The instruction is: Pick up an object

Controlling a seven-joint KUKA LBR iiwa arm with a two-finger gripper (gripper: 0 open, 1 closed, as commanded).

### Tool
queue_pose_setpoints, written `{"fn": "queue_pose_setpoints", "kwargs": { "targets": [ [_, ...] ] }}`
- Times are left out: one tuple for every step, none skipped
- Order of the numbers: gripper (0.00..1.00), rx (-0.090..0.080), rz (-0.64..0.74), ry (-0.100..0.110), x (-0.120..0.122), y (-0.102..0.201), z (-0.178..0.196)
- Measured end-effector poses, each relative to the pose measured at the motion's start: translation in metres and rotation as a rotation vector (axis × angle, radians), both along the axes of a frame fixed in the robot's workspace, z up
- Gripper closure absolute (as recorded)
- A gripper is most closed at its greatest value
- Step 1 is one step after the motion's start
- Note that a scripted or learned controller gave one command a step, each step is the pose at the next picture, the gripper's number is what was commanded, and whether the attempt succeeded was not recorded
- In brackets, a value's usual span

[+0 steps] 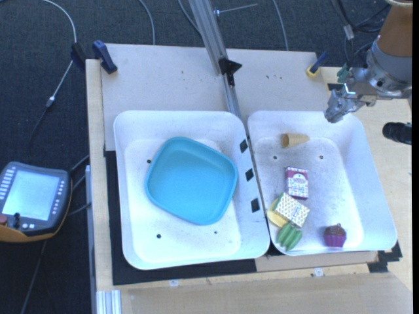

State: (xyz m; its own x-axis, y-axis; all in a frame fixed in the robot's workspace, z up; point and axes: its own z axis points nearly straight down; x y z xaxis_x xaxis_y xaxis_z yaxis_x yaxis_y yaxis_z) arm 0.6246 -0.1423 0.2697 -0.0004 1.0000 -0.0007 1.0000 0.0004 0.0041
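A grey robot arm with an orange band is reaching in from the right, its gripper (335, 112) hanging over the far rim of the right bin (373, 195) with nothing between its fingers; whether they are spread or closed cannot be told. Inside that bin, a small tan cone (294, 139) is lying on its side nearest the gripper, while a red carton (297, 182), a checkered yellow packet (291, 209), a green vegetable piece (289, 236) and a purple berry-like toy (334, 235) are sitting toward the near edge. The left bin (131, 241) is holding a light blue square plate (191, 180).
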Motion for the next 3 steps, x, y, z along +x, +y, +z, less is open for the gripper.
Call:
{"fn": "queue_pose_setpoints", "kwargs": {
  "targets": [
    [1.0,0.002,0.005,0.003,0.006,0.056,0.005],
    [1.0,0.002,0.004,0.004,0.023,0.106,-0.004],
    [1.0,0.002,0.004,0.003,0.021,0.16,-0.003]
  ]
}}
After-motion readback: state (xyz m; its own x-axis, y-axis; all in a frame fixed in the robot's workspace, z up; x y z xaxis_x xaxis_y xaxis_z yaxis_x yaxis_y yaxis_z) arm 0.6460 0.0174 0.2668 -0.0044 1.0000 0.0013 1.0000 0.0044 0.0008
